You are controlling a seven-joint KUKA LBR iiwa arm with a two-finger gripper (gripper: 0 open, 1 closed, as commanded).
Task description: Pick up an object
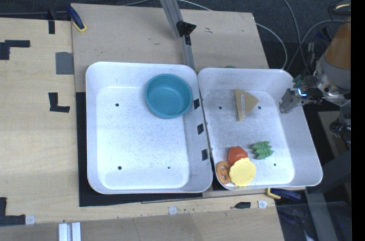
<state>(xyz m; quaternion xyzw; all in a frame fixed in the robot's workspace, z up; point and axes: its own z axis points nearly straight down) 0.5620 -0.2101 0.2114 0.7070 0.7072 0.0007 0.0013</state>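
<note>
My gripper (pixel 290 101) hangs over the right rim of the right bin (pixel 296 137), with nothing seen in it. In that bin a tan wedge (pixel 244 103) lies near the back middle, to the left of the gripper. Toward the front sit a small green leafy piece (pixel 262 148), a red piece (pixel 236 154), a yellow piece (pixel 243 172) and an orange ring-shaped piece (pixel 222 172) against the front left wall. A blue bowl (pixel 168 96) stands upright at the back of the left bin (pixel 114 137).
The arm's orange band and grey wrist (pixel 337 63) reach in from the right edge. A slanted metal pole (pixel 171 0) crosses the back of the bench toward the gap between the bins. Cables loop behind the right bin.
</note>
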